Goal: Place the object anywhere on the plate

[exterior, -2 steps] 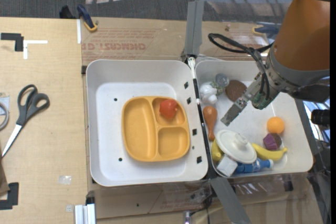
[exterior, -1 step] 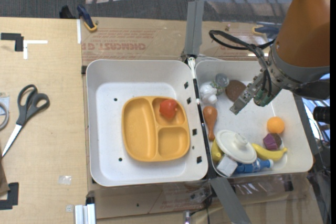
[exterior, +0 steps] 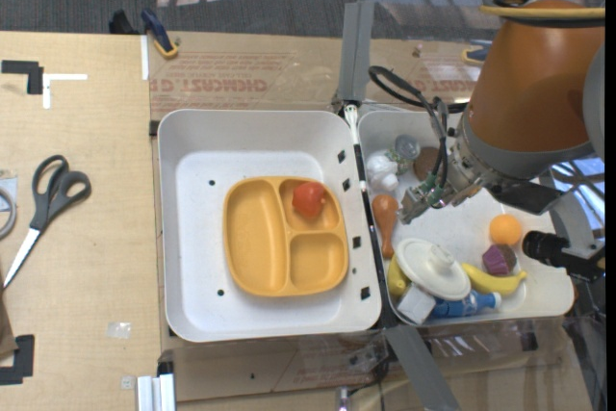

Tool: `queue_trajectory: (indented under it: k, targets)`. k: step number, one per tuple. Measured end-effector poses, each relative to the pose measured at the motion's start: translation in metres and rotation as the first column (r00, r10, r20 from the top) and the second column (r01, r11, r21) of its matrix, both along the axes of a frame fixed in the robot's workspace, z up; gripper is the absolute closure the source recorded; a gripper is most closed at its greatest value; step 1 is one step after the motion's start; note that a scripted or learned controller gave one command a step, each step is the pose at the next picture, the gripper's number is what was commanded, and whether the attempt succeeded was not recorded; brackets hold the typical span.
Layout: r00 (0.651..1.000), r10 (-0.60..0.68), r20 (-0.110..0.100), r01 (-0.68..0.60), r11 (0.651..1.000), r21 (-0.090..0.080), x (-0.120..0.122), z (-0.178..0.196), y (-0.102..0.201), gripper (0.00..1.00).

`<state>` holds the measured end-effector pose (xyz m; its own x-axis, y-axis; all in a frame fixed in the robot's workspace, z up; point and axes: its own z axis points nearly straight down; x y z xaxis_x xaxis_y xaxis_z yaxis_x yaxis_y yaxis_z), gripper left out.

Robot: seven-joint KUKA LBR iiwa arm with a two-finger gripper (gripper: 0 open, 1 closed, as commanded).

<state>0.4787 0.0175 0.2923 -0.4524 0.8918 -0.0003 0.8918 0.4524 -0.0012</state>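
A yellow divided plate (exterior: 285, 238) lies in the left white bin (exterior: 188, 207). A small red round object (exterior: 309, 198) rests in the plate's upper right compartment. My gripper (exterior: 424, 197) hangs over the right bin (exterior: 553, 298), at its left-centre, below the big orange band of the arm (exterior: 539, 72). It sits just right of an orange carrot-like piece (exterior: 386, 217) and well apart from the plate. The arm's body hides much of the right bin's far side.
The right bin holds several toys: an orange ball (exterior: 504, 229), a purple piece (exterior: 498, 258), a yellow banana (exterior: 496, 280), a white round lid (exterior: 432, 269), a blue bottle (exterior: 452, 306) and small white pieces (exterior: 382, 168). Scissors (exterior: 48, 197) lie on the bench at the left.
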Motion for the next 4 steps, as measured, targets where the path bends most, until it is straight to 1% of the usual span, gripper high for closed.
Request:
queue_trajectory:
  k: [1,2,3,4]
  targets:
    - [0.973,-0.232,-0.003,0.232,0.973,-0.001,-0.001,-0.086,0.006,1.00]
    - [0.995,-0.103,-0.003,0.103,0.995,-0.001,-0.002,-0.102,0.067,1.00]
    - [0.999,-0.044,-0.002,0.044,0.999,-0.001,-0.001,-0.097,0.074,1.00]
    - [0.999,-0.043,-0.002,0.043,0.999,-0.001,-0.001,-0.097,0.074,0.00]
